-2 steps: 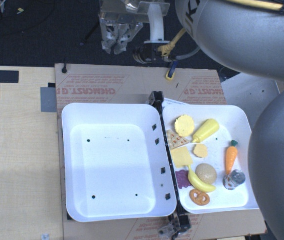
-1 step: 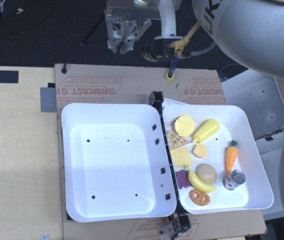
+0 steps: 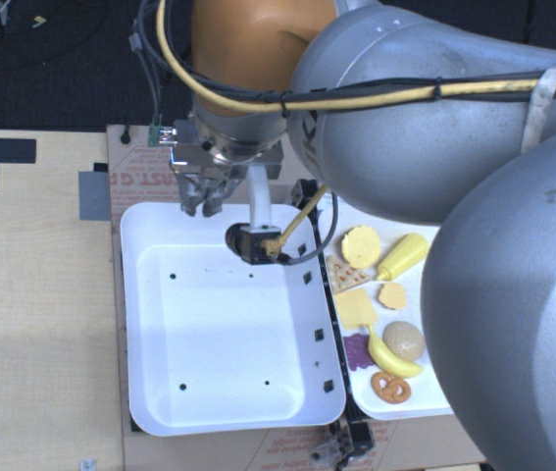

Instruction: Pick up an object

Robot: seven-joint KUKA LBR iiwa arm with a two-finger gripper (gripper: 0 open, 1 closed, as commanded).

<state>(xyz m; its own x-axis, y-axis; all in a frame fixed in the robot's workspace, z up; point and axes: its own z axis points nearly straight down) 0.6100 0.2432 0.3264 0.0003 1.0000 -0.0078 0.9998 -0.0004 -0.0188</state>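
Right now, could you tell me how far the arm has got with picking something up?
Nothing looks picked up yet. The claw hangs over the left bin's far rim, with no item visible in it. The toy food, such as the banana and pretzel, lies in the right bin, so the grasp remains.

The big grey arm (image 3: 434, 116) covers the right part of the right bin (image 3: 395, 408), so whatever lies there is hidden. The yellow banana (image 3: 393, 356) partly covers a purple piece (image 3: 358, 351). The gripper (image 3: 204, 196) fingers are too unclear to judge.
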